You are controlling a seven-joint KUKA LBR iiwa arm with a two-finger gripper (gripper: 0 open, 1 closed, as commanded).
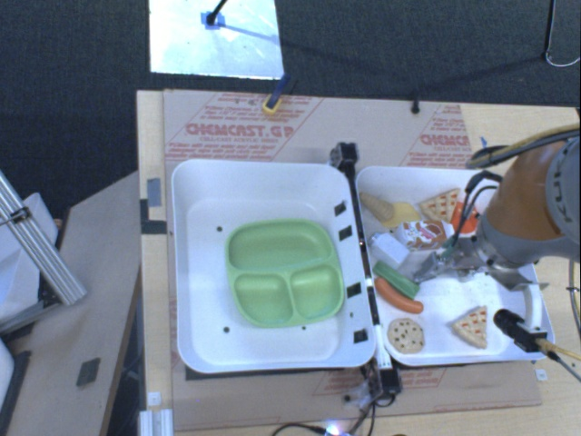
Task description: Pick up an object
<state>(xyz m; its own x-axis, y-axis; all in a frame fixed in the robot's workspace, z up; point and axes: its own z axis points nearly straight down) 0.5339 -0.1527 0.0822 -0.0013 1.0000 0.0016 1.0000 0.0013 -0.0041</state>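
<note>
The right bin holds several toy foods. Along its left side lie a green pickle-like piece and an orange sausage, with a round cookie in front. A pizza slice rests at the front. At the back are another pizza slice, a pale yellow piece and a white and red packet. My gripper hangs low in the middle of this bin, just right of the green piece and below the packet. Nothing shows between its tips from this angle.
The left bin bears a green divided plate in its middle. A black-clipped wall separates the two bins. The grey arm with its orange band covers the right bin's right side. A shiny sheet lies beyond the bench.
</note>
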